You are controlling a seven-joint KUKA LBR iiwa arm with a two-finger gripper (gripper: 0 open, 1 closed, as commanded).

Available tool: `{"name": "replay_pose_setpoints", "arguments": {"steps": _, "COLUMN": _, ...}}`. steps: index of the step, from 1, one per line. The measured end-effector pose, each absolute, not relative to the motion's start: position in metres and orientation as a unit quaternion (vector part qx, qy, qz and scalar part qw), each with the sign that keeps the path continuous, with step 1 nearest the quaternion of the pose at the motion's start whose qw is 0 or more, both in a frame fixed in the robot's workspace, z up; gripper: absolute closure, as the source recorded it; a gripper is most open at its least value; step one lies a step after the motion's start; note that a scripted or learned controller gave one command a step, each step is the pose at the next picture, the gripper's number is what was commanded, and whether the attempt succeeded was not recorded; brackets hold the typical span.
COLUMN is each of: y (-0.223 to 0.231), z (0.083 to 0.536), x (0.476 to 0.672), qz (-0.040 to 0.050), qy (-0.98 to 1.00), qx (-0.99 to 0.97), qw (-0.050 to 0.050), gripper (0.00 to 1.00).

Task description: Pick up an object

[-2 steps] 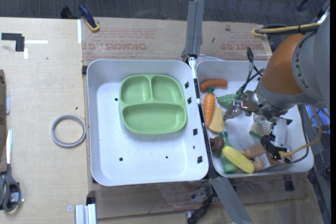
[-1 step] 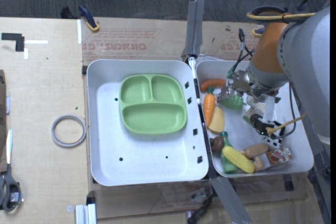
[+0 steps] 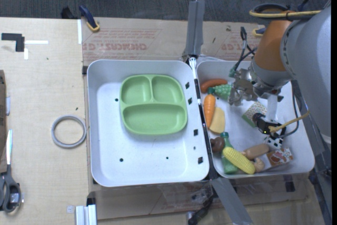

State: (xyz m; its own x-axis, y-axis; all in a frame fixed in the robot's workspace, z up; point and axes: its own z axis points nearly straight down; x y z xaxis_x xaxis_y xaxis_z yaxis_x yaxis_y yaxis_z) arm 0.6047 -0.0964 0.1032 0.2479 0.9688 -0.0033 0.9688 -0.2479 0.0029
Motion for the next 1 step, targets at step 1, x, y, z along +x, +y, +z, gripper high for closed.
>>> {"name": "replay_pose_setpoints", "arguments": {"steps": 1, "y": -0.0961, "z": 0.1030, "x": 0.6047, "qz": -0.0006, "qy": 0.613, "qx": 0.790, "qw": 0.002, "gripper": 0.00}}
